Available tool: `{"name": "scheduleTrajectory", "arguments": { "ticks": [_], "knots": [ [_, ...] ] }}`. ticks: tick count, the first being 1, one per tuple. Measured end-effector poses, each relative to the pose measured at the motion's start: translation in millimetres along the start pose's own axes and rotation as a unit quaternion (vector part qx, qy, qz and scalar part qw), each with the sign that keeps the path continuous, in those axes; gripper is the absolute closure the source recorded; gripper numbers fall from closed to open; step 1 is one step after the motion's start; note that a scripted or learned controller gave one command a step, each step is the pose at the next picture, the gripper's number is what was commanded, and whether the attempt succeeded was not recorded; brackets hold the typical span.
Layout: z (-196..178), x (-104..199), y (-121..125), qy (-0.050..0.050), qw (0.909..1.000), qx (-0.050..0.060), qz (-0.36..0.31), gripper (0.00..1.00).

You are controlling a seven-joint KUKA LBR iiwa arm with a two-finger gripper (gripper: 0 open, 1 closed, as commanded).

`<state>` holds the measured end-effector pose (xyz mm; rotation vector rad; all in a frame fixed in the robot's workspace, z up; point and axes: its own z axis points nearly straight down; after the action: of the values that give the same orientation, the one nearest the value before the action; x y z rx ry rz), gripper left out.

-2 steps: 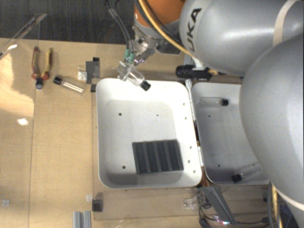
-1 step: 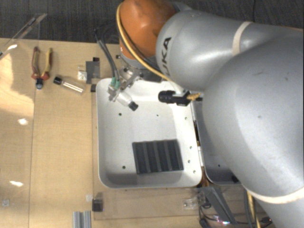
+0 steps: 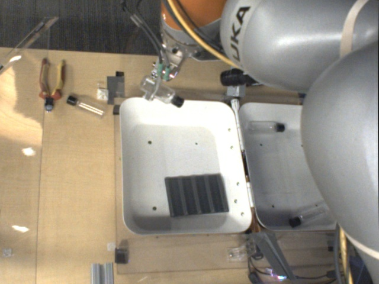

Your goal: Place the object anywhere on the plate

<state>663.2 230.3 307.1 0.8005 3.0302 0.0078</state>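
Note:
A dark grey ribbed plate (image 3: 196, 195) lies flat in the front half of the left bin (image 3: 133, 158). A clear tube with a black cap (image 3: 267, 126) lies near the back wall of the right bin (image 3: 260, 176). A second capped tube (image 3: 305, 216) rests near that bin's front, partly under the arm. My gripper (image 3: 161, 90) hangs over the back left rim of the left bin, far behind the plate. Nothing can be made out in the gripper.
The big grey arm (image 3: 296, 34) covers the upper right and much of the right bin. On the bench left of the bins lie red-handled pliers (image 3: 52, 78), another clear tube (image 3: 86, 105) and a small dark bracket (image 3: 116, 86).

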Motion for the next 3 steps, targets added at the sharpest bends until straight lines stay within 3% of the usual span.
{"name": "scheduleTrajectory", "arguments": {
  "ticks": [1,2,3],
  "knots": [
    [125.8,16.2,-3.4,0.002,0.9951,0.001,-0.099,1.0],
    [-36.8,15.5,-2.0,-0.001,0.9858,-0.001,-0.168,1.0],
    [-63.8,15.1,-2.1,0.0,0.963,-0.001,-0.269,1.0]
  ]
}}
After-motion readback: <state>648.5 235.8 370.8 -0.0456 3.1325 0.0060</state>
